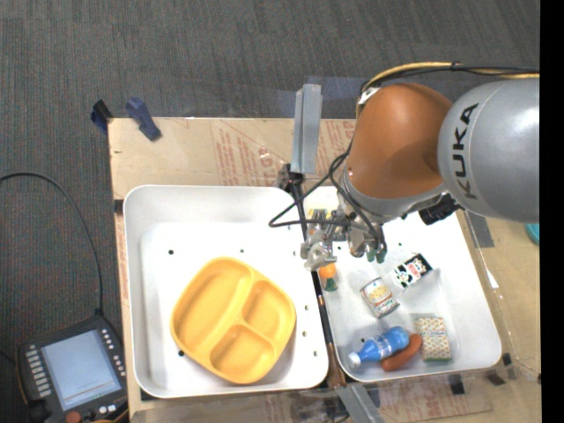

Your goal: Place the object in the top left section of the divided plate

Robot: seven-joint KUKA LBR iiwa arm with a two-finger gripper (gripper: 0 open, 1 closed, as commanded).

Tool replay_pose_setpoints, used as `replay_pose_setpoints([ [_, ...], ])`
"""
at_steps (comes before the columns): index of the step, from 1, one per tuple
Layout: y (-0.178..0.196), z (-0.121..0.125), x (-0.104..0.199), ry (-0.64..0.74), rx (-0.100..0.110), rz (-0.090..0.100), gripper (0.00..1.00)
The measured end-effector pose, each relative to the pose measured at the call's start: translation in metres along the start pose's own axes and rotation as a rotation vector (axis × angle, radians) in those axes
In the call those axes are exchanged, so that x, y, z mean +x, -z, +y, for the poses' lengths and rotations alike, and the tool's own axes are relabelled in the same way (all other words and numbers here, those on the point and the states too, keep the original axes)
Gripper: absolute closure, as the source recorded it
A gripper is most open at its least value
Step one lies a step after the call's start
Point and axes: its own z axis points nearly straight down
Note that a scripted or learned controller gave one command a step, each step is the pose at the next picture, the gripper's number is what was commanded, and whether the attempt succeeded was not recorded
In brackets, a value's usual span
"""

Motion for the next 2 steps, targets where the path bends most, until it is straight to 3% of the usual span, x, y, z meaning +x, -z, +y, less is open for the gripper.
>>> replay_pose_setpoints([
  [1,-0.0003,0.0183,0.0447,0.480,-0.001,0.002,1.00],
  [2,-0.0003,0.0177,0.0446,0.479,-0.001,0.002,0.00],
])
